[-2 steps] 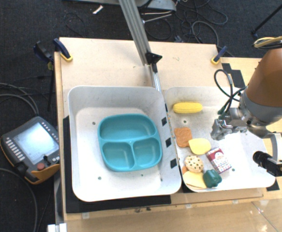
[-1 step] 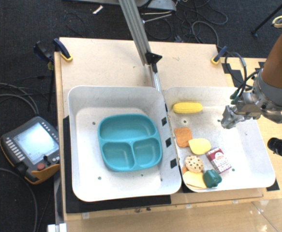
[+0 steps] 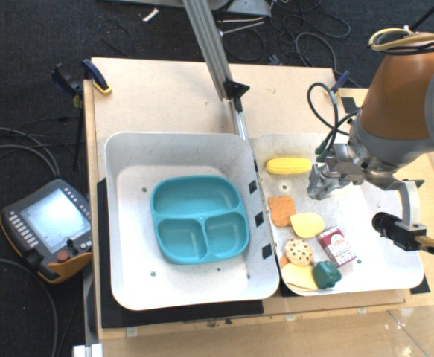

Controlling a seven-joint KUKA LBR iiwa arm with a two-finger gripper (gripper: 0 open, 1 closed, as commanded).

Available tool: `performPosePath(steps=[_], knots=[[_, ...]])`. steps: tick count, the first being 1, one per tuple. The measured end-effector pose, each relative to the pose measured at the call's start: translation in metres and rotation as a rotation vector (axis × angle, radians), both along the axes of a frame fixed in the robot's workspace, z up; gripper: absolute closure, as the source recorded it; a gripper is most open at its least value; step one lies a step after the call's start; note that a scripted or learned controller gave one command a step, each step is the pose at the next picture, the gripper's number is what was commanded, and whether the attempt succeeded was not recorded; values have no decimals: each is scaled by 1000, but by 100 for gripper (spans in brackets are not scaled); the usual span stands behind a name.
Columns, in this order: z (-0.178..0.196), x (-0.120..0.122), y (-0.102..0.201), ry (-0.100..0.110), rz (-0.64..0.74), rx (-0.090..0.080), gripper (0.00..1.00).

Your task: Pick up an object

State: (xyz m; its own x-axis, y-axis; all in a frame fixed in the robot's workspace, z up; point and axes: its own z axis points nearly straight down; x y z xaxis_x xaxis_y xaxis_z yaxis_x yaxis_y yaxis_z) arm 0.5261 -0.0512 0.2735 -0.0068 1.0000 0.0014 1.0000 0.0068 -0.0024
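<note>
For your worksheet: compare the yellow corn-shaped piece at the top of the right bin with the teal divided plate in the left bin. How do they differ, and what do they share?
The yellow corn piece is small, long and rounded; the teal divided plate is much larger, flat, with three compartments. The corn lies in the right bin close to the gripper; the plate sits alone in the left bin. Both rest flat on a white bin floor.

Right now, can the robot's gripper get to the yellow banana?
Probably yes. The gripper hangs just right of the banana in the right bin, and nothing lies on top of the banana or between the two.
</note>
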Motion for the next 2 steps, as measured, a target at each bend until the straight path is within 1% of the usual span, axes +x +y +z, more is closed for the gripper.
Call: performPosePath(steps=[1, 2], knots=[[-1, 8, 54, -2, 1, 0, 100], [-11, 10, 102, 0, 0, -1, 100]])
